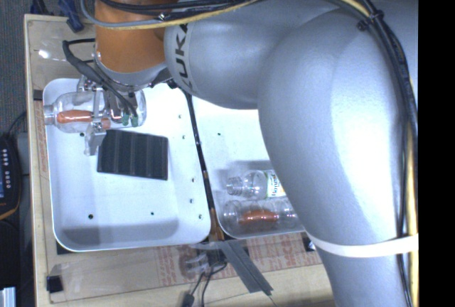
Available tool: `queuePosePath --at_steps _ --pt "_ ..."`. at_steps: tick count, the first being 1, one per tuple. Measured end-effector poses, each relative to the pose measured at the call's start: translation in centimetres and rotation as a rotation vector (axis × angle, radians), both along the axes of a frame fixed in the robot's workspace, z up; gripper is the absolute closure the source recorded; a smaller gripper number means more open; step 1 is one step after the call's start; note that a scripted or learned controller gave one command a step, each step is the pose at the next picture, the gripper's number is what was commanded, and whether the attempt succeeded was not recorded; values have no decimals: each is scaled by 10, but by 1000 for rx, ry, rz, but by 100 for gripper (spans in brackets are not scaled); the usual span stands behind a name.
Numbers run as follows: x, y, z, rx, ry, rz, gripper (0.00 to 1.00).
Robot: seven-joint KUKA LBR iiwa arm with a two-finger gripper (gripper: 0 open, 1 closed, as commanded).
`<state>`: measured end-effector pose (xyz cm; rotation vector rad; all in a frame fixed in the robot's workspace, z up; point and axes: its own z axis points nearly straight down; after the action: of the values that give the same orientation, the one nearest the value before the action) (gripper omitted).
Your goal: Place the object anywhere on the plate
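A clear plastic bottle (65,116) with a copper-coloured piece inside lies on its side in the far left corner of the left bin (114,227). My gripper (90,117) hangs straight over it under the orange band. One silver finger (91,142) shows on the bottle's near side and the other on its far side, set wider apart than the bottle, so the gripper is open around it. The plate (133,155), a dark ribbed rectangle, lies flat in the left bin just right of and nearer than the bottle, apart from it.
The right bin (227,135) holds two more clear bottles (250,185), one of them with a copper-coloured insert (259,216). The large grey arm covers most of the right bin. A blue clamp (70,11) sits at the bench's far left corner.
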<state>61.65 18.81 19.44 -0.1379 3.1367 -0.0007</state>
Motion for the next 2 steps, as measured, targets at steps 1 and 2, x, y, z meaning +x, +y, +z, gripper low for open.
queuePosePath --at_steps 1,2 --pt "-52 -12 115 0 -1 28 0" --pt "-28 -49 113 -1 0 88 0"
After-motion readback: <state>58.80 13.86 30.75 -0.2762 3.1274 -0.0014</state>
